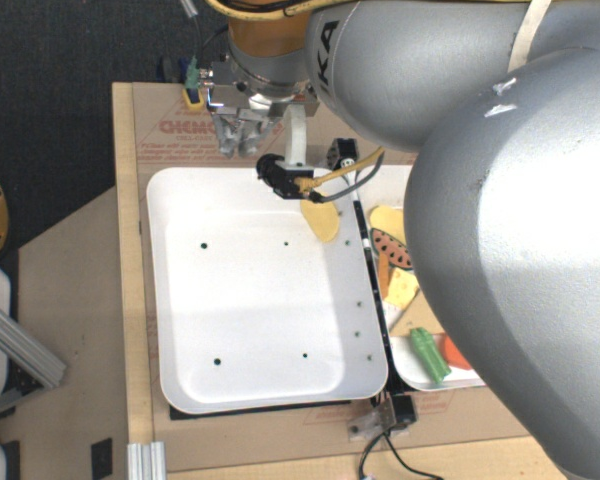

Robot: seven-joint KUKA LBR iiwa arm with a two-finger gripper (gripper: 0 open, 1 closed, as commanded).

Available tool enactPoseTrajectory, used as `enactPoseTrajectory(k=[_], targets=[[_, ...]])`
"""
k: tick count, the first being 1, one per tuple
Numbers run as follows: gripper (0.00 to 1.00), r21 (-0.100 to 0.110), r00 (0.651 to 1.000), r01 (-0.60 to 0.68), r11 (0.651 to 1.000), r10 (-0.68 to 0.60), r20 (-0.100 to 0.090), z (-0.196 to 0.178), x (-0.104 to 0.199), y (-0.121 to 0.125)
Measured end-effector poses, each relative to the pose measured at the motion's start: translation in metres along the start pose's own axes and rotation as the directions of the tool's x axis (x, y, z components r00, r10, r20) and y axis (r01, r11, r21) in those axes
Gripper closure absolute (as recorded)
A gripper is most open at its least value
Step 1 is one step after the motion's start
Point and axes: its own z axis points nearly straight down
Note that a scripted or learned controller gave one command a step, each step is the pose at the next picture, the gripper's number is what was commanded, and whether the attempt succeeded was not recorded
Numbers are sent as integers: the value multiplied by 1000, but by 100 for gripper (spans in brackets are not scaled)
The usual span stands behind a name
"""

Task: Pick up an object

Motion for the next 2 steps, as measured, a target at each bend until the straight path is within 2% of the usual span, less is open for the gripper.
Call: enactPoseTrajectory(k=[2], targets=[[100, 0, 1000, 0, 1000, 0, 0, 1, 0, 0]])
